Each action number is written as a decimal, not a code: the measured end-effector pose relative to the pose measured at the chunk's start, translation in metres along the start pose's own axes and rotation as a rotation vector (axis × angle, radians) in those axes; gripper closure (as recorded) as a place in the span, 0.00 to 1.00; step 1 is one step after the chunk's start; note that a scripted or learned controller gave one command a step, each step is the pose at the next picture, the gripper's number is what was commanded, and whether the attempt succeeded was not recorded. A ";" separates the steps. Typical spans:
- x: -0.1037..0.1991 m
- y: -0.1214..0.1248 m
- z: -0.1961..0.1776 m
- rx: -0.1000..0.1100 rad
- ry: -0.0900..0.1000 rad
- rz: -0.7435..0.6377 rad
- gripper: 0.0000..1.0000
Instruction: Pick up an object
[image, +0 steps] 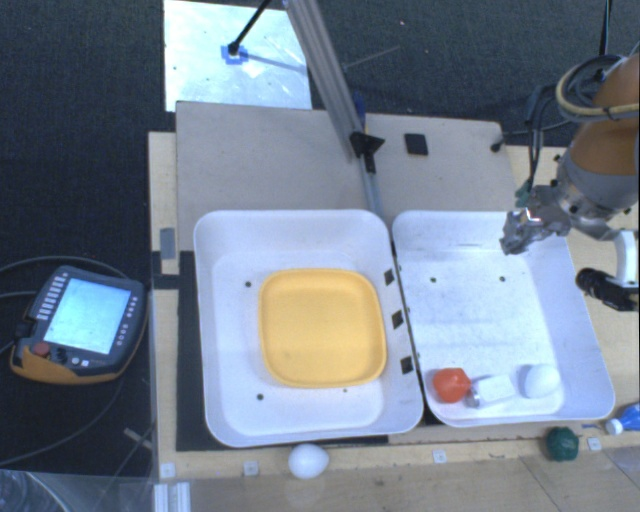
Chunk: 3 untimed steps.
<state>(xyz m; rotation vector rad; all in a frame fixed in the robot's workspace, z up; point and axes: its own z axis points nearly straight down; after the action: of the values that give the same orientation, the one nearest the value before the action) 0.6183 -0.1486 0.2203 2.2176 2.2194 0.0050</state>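
Observation:
In the right bin (480, 300) three small things lie along the near wall: an orange-red ball (449, 384), a small white block (492, 390) and a white egg-shaped object (541, 380). My gripper (520, 238) hangs over the far right part of this bin, well away from them, with nothing seen between its fingers. A yellow square plate (322, 326) rests in the left bin (230, 300).
A white egg (308, 461) lies on the bench just in front of the left bin. A dark green ball (561, 443) sits off the right bin's near corner. A teach pendant (76, 322) lies far left. A grey pole (335, 80) slants across the back.

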 end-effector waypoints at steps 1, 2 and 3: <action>0.008 -0.005 -0.053 -0.001 0.000 -0.001 1.00; 0.056 -0.030 -0.041 0.006 0.001 -0.003 1.00; 0.105 -0.040 -0.025 0.006 0.002 -0.004 1.00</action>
<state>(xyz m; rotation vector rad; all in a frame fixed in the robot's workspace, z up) 0.5784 -0.0436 0.2451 2.2171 2.2271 0.0006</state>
